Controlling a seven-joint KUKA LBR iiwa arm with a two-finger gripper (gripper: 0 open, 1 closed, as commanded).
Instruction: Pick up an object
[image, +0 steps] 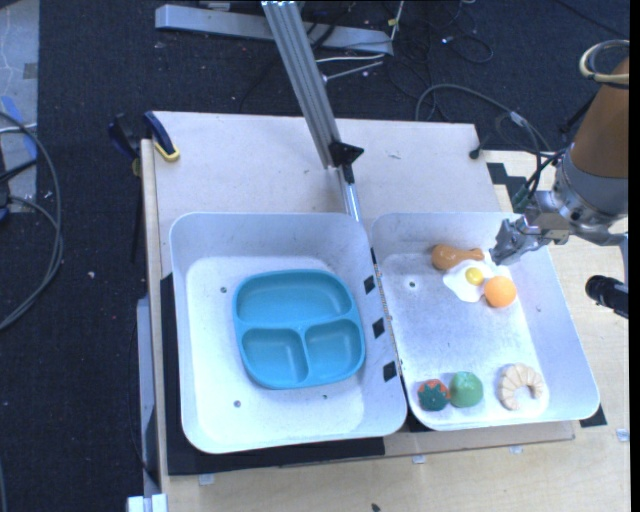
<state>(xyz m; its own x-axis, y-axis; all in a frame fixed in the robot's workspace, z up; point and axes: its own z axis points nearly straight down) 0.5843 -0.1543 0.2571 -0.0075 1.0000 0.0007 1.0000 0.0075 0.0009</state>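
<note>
Two shallow white bins sit side by side on the desk (260, 150). Left bin (200, 240) holds a blue divided tray (298, 328), three compartments, lying flat near the bin's middle. Right bin (560, 340) holds the toy food. Fried egg (468, 283), white with a yellow yolk, lies in the upper part of the bin. An orange ball (499, 292) touches the egg's right edge. An orange-brown piece, drumstick-like (452, 257), lies just above-left of the egg, touching or nearly so. Along the near edge: a small red item with green top (432, 394), a green round item (465, 388) just beside it, and a tan ridged croissant-like piece (522, 385) further right, apart from the pair.

Arm comes in from the right, orange band (606, 130) high at the frame edge, grey wrist below. Pincer (506, 245) is low over the right bin's upper area, just above-right of the egg and near the drumstick's end. Can't tell whether it's released or clenched; nothing visibly between its tips. A slanted metal pole (310, 85) crosses the desk's back. Cables lie on the dark floor (80, 300).
</note>
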